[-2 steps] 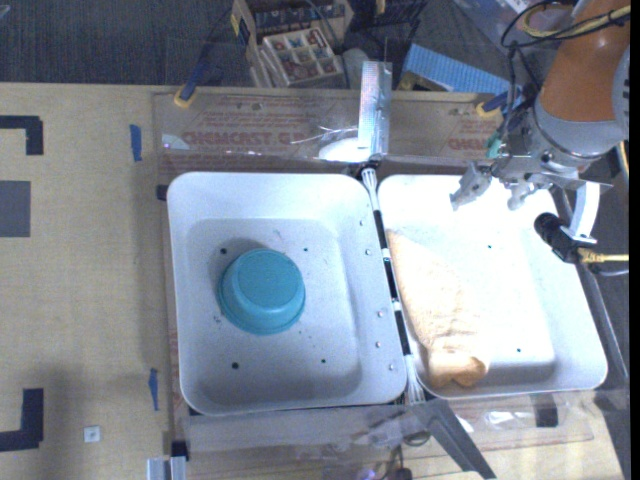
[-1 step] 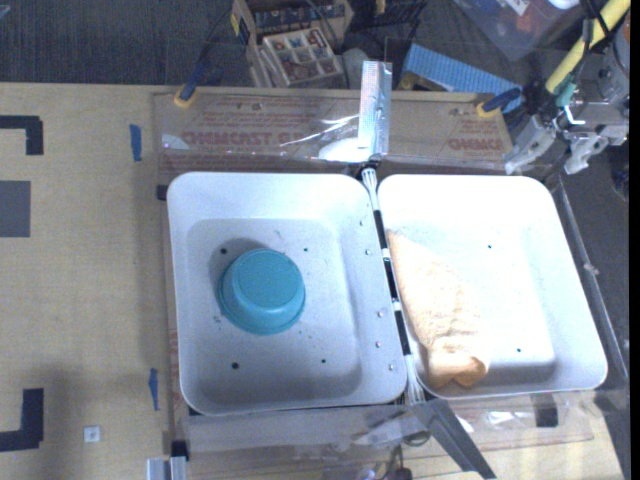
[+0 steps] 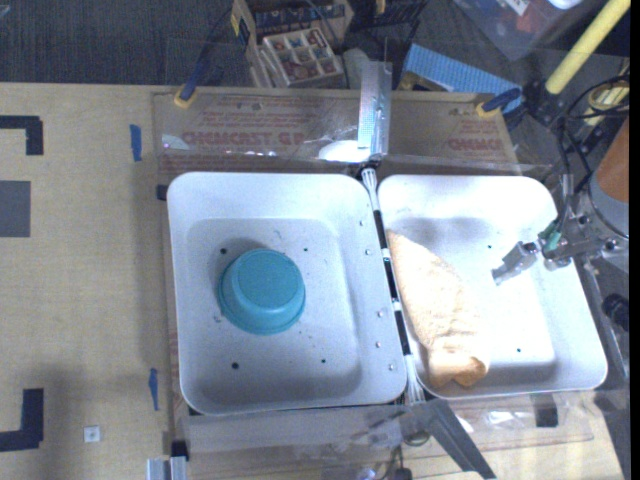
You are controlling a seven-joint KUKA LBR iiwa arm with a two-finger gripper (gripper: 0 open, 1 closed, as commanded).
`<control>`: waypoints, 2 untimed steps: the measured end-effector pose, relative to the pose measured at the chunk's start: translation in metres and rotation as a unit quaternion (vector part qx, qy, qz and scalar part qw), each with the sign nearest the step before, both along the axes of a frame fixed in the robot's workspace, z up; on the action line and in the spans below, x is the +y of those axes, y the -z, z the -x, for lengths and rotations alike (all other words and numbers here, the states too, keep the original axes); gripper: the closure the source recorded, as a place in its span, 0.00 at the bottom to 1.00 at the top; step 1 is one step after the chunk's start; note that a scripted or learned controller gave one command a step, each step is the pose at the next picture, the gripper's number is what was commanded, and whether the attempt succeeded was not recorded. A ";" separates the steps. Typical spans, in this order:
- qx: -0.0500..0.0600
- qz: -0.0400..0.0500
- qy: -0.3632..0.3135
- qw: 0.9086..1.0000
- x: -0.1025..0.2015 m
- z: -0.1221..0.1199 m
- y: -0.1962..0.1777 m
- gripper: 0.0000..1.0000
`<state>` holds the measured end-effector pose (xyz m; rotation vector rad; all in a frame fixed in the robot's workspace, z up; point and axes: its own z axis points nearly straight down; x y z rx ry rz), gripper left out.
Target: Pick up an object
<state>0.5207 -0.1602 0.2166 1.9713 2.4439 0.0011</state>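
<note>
A blue bowl [image 3: 261, 290] lies upside down in the left bin [image 3: 200, 208]. A tan cloth [image 3: 434, 308] is stretched along the left side of the right bin [image 3: 480, 193], its rolled end near the front edge. My gripper [image 3: 517, 261] hangs over the right part of the right bin, well to the right of the cloth, with nothing visible between its fingers. The arm comes in from the right edge.
A metal divider [image 3: 375, 118] and clear plastic sheet [image 3: 260, 133] stand behind the bins. Cables and an orange-banded arm section [image 3: 612, 178] crowd the far right. Boxes and clutter sit beyond the bench at the top.
</note>
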 end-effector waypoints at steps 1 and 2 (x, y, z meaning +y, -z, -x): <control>-0.007 0.001 0.008 1.000 0.058 -0.018 0.126 0.00; -0.008 0.000 0.010 1.000 0.058 -0.019 0.115 1.00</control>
